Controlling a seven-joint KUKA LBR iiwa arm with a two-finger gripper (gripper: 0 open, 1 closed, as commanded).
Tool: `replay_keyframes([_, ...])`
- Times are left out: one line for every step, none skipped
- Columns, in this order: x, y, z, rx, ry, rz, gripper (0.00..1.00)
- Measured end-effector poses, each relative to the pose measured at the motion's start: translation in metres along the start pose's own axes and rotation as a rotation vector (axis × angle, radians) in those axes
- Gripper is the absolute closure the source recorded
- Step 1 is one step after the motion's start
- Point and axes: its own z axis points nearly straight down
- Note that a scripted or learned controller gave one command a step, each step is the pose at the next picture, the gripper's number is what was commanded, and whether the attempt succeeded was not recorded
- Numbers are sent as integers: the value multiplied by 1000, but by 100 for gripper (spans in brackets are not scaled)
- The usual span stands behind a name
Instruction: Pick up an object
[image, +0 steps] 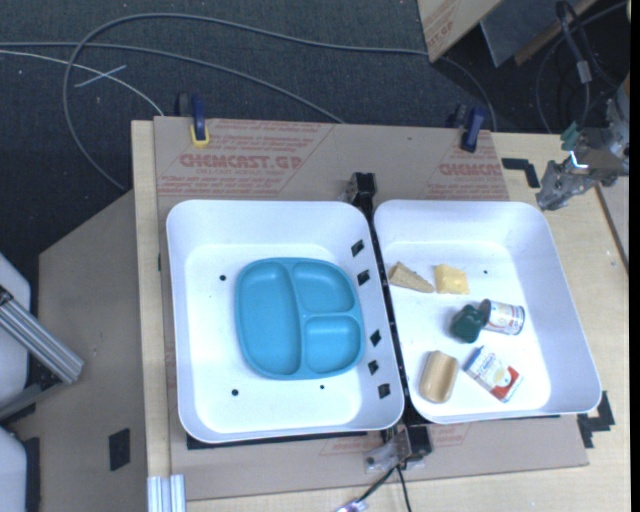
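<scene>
The right bin (530, 250) holds several small objects. A tan wedge (408, 278) and a yellow block (451, 279) lie near its left wall. A dark green piece (467, 323) touches a small can with a red label (504, 318) at the middle. Toward the near edge lie a tan cylinder (438, 375) and a red, white and blue packet (494, 373). My gripper (556, 187) hangs beyond the bin's far right corner, over the bench and apart from every object.
The left bin (200, 250) carries a blue divided plate (300, 317). A black hinge strip (374, 300) runs between the bins. Blue clamps (199, 120) (472, 128) grip the far edge of the board. Cables lie on the dark floor behind.
</scene>
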Motion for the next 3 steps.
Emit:
replay_keyframes([43,-2,6,8,4,-4,100])
replay_keyframes([93,0,8,8,5,-5,100])
replay_keyframes([140,-11,7,9,5,-4,100])
